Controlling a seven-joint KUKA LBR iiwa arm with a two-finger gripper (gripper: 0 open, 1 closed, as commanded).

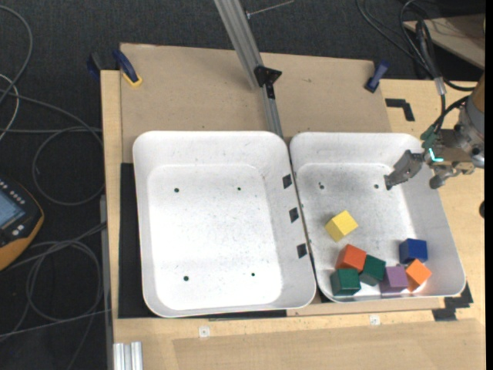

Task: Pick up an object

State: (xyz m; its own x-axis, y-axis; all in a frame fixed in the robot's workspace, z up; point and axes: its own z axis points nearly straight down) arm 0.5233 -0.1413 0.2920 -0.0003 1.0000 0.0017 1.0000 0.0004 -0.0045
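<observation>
Nearest us, along the near wall of the right bin (454, 272), we saw a tight cluster of blocks: two green cubes (347, 282), an orange-red one (353, 257), a purple one (395, 277), a blue one (414, 250) and an orange one (417, 273). Farther from that wall lay a yellow cube (341, 225), apart from the cluster. Above the bin's far right corner hung the gripper (420, 172), fingers spread and empty. We judged the cluster risky: fingers could wedge between touching blocks, or strike the wall. The yellow cube looked safer.
</observation>
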